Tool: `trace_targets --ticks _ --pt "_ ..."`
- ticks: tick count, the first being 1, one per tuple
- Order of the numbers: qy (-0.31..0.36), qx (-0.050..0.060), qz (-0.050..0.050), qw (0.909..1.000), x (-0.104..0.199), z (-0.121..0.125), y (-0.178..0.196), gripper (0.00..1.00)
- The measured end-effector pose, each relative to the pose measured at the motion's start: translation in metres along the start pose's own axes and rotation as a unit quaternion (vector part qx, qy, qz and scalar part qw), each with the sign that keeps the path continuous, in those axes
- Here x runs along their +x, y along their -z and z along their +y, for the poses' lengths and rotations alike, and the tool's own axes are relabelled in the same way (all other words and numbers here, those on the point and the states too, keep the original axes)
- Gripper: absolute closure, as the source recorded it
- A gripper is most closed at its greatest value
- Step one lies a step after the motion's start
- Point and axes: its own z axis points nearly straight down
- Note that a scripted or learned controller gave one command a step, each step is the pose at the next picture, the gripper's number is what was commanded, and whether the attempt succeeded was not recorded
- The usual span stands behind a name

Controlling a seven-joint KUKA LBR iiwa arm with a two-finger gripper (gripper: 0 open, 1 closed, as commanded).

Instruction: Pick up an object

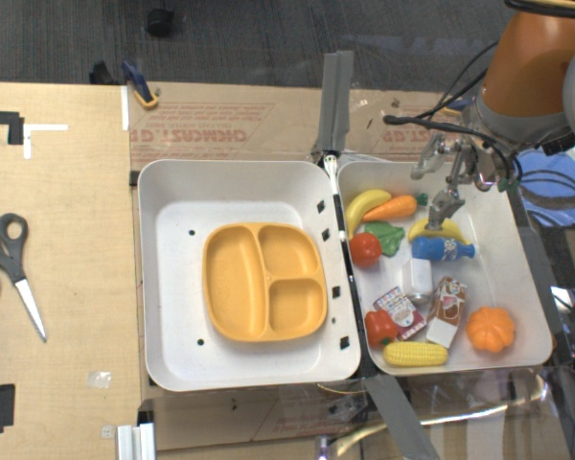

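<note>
My gripper (448,206) hangs over the back of the right bin (532,286), just above a blue bottle (441,248) and a small yellow piece (427,228) beside it. Nothing shows between its fingers. Under and around it lie a banana (366,205), a carrot (391,208), a green pepper (386,237), a red tomato (365,248), a snack packet (396,307), a brown carton (448,310), a red pepper (379,328), a corn cob (415,354) and an orange pumpkin (490,329).
The left bin (163,286) holds a yellow divided plate (264,282). Scissors (17,266) lie on the wooden bench at far left. A grey divider bar (335,103) rises between the bins at the back. Cables trail from the arm at upper right.
</note>
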Motion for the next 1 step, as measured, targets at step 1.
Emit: trace_targets --ticks 1 --pt "-0.019 0.000 0.000 0.9998 0.0214 0.0125 -0.0999 0.00"
